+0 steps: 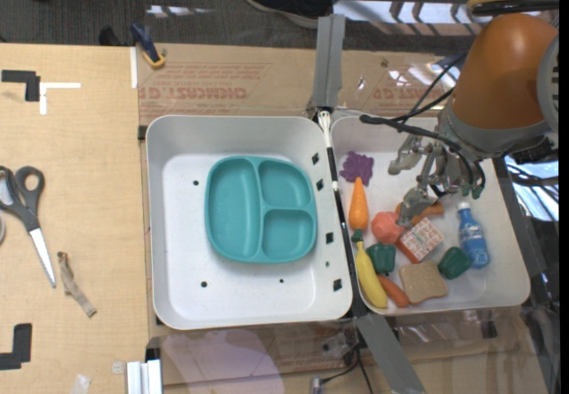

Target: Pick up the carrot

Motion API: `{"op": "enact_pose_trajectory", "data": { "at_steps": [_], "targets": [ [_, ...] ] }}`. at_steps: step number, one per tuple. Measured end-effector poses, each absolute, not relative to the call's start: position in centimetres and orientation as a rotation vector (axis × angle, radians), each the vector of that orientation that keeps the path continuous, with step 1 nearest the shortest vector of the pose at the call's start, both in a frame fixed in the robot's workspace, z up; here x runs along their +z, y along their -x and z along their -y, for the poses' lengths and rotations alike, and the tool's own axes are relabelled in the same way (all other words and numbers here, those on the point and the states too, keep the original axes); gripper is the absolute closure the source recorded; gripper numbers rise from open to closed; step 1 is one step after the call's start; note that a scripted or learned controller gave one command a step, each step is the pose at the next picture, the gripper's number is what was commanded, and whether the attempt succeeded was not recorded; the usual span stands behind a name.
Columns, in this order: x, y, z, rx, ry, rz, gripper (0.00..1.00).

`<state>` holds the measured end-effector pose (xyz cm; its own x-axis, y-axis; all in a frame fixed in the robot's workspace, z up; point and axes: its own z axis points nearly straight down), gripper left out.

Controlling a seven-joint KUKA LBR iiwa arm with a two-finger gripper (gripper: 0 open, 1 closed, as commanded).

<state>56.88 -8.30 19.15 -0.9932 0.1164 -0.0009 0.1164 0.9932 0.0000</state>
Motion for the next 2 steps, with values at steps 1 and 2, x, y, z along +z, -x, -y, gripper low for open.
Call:
{"op": "enact_pose_trajectory", "data": {
  "at_steps": [1, 2],
  "targets": [
    [9.91, -56.47, 9.19, 0.0, -0.105, -3.138, 0.0],
    [9.31, -55.78, 9.25, 0.0, -0.153, -3.135, 0.0]
  ]
}}
